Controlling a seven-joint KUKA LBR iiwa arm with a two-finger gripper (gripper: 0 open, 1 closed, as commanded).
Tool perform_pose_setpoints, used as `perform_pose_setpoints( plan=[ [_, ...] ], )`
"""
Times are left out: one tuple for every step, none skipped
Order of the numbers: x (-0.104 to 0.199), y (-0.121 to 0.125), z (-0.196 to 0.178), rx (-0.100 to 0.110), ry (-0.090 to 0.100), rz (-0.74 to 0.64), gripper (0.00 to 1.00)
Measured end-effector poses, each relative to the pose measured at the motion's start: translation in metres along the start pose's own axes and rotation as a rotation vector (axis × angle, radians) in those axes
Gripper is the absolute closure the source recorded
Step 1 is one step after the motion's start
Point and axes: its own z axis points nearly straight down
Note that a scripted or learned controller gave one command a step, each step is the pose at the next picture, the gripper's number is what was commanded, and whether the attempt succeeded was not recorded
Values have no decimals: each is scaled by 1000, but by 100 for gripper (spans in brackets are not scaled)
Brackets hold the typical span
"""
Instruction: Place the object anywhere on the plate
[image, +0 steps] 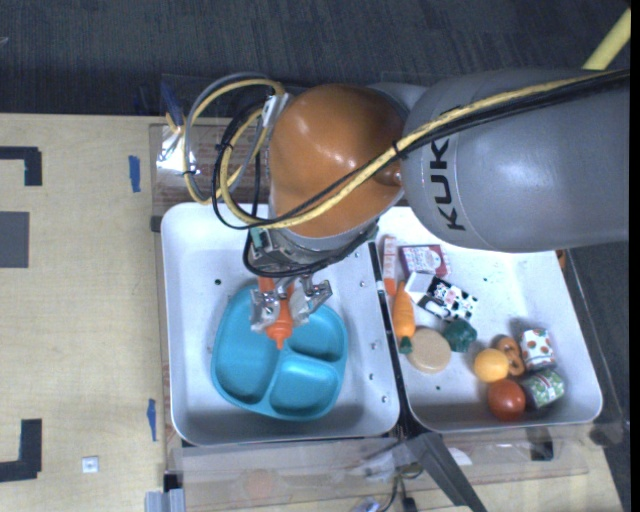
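Two fingers of the gripper (285, 312) appear closed on a small orange object (281, 325), seemingly a toy carrot, hanging just below them over the blue plate's (255, 385) upper compartment, poised for release.

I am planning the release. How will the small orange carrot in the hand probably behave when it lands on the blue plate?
The carrot looks tapered and rounded, so it may roll. The plate has raised dividers that would probably stop it. It looks like a small, stiff toy, likely light.
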Motion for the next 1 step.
perform_pose_setpoints(
  plan=[
    [2,-3,-4,9,0,3,0]
  ],
)
